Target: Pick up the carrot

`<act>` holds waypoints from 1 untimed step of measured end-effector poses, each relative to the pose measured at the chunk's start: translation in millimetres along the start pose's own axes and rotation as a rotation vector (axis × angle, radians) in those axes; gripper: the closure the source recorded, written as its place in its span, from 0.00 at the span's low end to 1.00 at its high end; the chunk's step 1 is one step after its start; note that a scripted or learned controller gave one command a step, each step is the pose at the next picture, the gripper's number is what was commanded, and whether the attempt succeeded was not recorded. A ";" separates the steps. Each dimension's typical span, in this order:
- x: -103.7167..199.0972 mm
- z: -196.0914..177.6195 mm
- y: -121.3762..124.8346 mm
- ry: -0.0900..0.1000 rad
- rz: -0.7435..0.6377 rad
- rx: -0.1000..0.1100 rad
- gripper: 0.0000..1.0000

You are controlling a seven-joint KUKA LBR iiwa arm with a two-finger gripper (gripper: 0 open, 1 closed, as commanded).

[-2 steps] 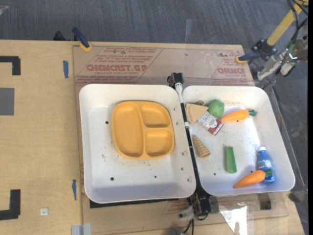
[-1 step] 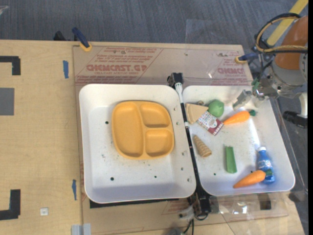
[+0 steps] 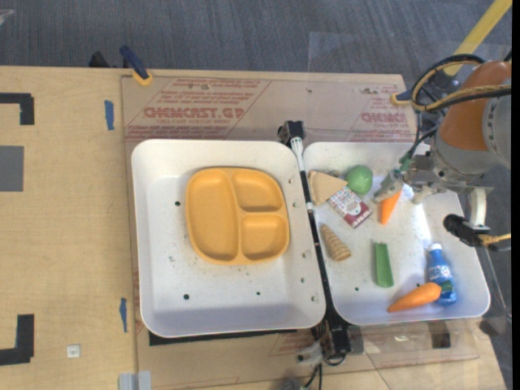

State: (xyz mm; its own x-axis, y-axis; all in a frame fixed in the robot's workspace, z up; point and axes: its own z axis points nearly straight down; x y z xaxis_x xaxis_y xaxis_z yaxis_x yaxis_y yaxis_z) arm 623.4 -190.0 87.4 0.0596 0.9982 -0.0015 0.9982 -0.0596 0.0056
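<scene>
A small orange carrot hangs tilted near the back of the right bin, tip pointing down. Its upper end sits between the fingers of my gripper, which is shut on it. The grey arm with its orange band comes in from the right, above the bin's back right corner. A second, larger carrot lies flat near the front right of the same bin, well apart from the gripper.
Also in the right bin are a green ball-shaped fruit, a tan wedge, a red packet, a ridged tan cone, a green stick and a blue bottle. A yellow divided plate lies in the left bin.
</scene>
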 end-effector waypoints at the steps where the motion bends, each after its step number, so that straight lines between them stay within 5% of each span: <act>1: -0.5 -13.9 3.0 -0.004 -0.003 -0.008 1.00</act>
State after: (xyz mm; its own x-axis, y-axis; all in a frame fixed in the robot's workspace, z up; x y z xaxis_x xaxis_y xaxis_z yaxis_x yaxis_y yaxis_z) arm 626.3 -190.7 101.3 0.0565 0.9984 -0.0056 0.9983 -0.0564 0.0138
